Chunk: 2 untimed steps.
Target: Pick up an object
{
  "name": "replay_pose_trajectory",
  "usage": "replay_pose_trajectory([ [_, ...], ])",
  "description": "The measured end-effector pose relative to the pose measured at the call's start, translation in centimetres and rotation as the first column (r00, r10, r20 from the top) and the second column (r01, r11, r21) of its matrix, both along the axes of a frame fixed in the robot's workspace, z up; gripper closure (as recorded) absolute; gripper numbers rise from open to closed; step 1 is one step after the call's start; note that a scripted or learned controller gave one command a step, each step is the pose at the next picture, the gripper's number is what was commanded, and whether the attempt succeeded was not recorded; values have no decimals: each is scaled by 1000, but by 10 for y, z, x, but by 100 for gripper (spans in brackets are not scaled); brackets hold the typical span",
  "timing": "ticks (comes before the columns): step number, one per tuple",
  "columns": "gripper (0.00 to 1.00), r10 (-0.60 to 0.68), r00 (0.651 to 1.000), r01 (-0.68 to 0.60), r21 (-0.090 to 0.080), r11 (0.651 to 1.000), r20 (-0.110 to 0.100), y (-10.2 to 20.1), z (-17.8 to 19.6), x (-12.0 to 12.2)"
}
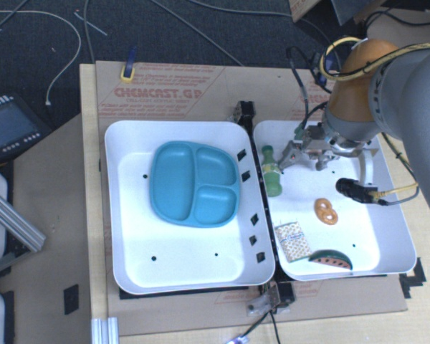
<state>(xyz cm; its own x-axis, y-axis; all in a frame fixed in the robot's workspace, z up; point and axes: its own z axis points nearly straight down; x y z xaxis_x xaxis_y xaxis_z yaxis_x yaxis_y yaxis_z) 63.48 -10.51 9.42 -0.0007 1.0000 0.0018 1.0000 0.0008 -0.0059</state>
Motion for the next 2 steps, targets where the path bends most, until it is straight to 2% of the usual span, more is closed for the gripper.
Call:
replay_pose_trajectory([
  [1, 100, -1, 1000, 1, -1, 1000, 7, 0, 15, 2],
  [2, 100, 1, 1000, -1, -2, 1000, 12, 8, 75, 1],
])
